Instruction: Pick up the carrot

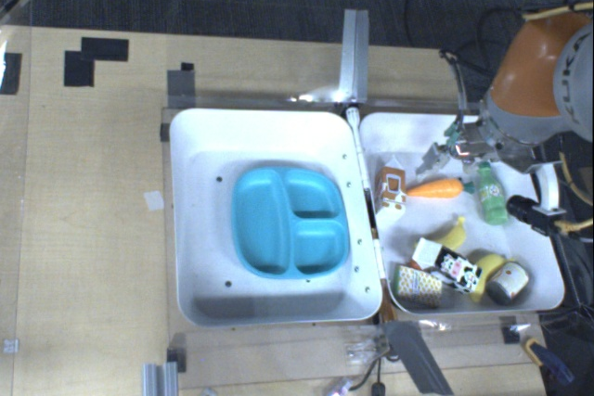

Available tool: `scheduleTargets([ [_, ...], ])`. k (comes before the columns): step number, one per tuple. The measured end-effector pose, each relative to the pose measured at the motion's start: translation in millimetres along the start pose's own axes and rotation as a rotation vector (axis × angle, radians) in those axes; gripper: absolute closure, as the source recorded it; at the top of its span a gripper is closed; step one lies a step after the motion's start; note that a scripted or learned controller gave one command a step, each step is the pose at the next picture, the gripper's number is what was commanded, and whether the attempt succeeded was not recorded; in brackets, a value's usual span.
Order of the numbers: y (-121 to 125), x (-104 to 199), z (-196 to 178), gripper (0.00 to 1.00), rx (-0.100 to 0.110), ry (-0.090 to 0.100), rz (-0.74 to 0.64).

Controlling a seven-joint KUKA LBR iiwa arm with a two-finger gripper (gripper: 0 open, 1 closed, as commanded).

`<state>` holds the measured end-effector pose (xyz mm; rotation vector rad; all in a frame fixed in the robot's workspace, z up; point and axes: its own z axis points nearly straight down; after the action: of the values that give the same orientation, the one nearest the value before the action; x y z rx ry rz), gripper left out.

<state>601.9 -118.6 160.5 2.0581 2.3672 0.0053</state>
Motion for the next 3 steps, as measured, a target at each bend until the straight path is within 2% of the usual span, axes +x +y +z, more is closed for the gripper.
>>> scheduleTargets([
  [1,-1,78,-26,0.00,0.000,0.001,-0.459],
  [2,32,10,-32,0.00,-0.002,-0.001,-0.589],
  [3,-4,-1,-7,0.00,-0.001,0.000,-0.552],
])
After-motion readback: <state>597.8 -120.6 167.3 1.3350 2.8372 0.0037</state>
